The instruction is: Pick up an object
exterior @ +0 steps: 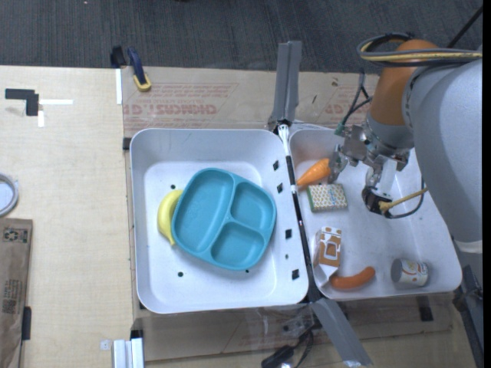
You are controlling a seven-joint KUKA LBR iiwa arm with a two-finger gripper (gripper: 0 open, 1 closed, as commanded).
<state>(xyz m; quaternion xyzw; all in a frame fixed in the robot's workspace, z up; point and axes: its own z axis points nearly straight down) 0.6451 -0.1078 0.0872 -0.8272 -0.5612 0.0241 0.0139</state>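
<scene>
Two white bins sit side by side on the bench, and the right bin is the landmark. Reaching over its far right corner is the grey arm with its orange band. Left of the right bin, the other bin carries a blue divided plate and a yellow banana tucked against the plate's left edge. Over the right bin's far end hangs the gripper; whether its fingers are apart or closed I cannot tell. Inside the right bin lie a carrot just beside the gripper, a checkered sponge, a small carton, a sausage and a can at the near end
</scene>
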